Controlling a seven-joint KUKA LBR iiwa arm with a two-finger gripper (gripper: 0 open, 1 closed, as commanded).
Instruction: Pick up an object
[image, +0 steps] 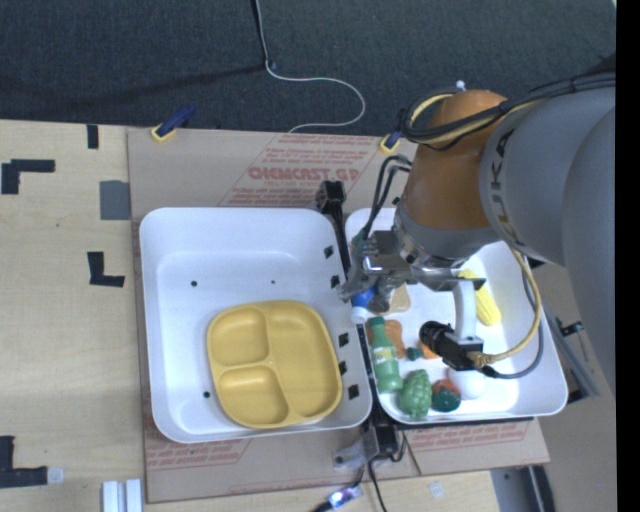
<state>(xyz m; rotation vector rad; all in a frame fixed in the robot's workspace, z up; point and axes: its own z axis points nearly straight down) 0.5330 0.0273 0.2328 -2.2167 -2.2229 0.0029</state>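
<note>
Tray (272, 362) in left bin (170, 250); toys crowd right bin (535, 385)

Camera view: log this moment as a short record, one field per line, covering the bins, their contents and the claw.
left bin: holds a yellow divided plate
right bin: holds a pile of small things
things in right bin: green bottle, green bumpy toy, yellow piece, orange bit
arm: reaches in from the right, over the right bin
claw: low at the right bin's left edge, above the green bottle
claw grip: cannot tell
under the bins: cardboard sheet
</note>
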